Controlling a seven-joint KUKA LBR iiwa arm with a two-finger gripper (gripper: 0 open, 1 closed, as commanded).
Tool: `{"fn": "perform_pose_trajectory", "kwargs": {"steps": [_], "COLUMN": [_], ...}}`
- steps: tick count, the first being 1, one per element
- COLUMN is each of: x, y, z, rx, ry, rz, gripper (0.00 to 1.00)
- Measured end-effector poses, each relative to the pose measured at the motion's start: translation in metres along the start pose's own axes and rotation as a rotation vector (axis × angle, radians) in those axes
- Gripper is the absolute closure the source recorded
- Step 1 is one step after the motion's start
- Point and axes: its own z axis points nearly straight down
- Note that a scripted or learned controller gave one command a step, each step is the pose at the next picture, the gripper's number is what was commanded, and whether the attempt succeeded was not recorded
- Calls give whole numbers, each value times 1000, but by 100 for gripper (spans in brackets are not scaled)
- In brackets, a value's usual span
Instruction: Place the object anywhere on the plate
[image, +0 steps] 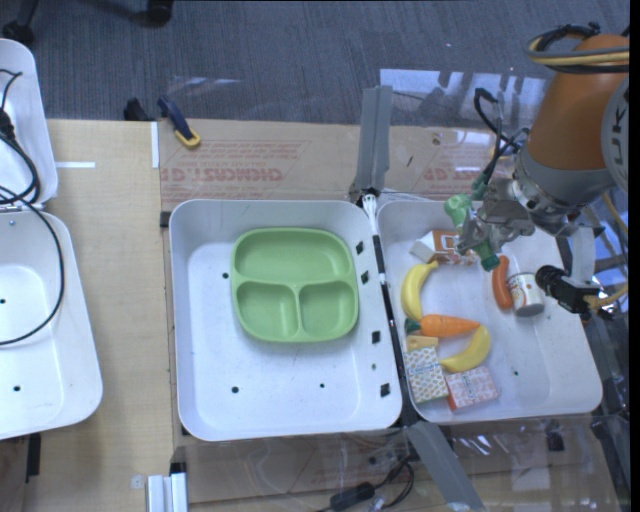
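Camera view, one green plate (295, 283), two bananas (416, 288), one carrot (449, 325)

- 2 white bins (190, 330), side by side
- 1 green plate (295, 282) with 3 compartments
- 2 bananas (416, 288)
- 1 carrot (449, 325)
- 2 small patterned boxes (427, 379)
- 1 small can (526, 296)
- 1 orange-red sausage-like piece (500, 285)
- 1 gripper (478, 243)

A brown cardboard sheet (270, 160) is lying behind the two white bins, a blue-and-yellow clamp (180, 124) resting on its left corner.
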Motion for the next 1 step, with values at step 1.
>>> {"fn": "perform_pose_trajectory", "kwargs": {"steps": [1], "x": [65], "y": [35], "z": [-7], "rx": [-2], "ry": [0], "rz": [-233], "gripper": [100]}}
